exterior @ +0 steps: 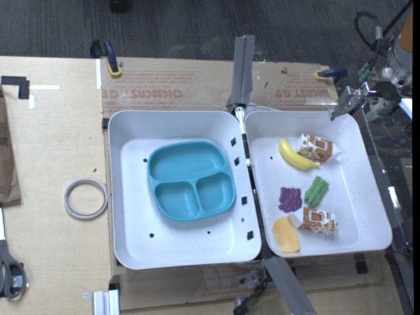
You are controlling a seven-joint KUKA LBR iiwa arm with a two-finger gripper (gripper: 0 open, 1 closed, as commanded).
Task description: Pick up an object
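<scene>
The right bin [367,195] holds a yellow banana [296,157] with a white-and-orange snack pack [315,147] against it. Nearer the front lie a purple grape bunch [289,199], a green toy vegetable [316,191], a second white-and-orange pack [319,222] and a yellow-orange wedge [285,235]. My gripper [346,104] hangs over the bin's far right corner, up and to the right of the banana and apart from every object. Nothing is seen held in it.
The left bin [125,176] contains a blue three-compartment plate [191,180]. A grey ring [86,198] lies on the bench to the left, with scissors [10,274] at the lower left. A grey divider bar [242,71] stands between the bins at the back.
</scene>
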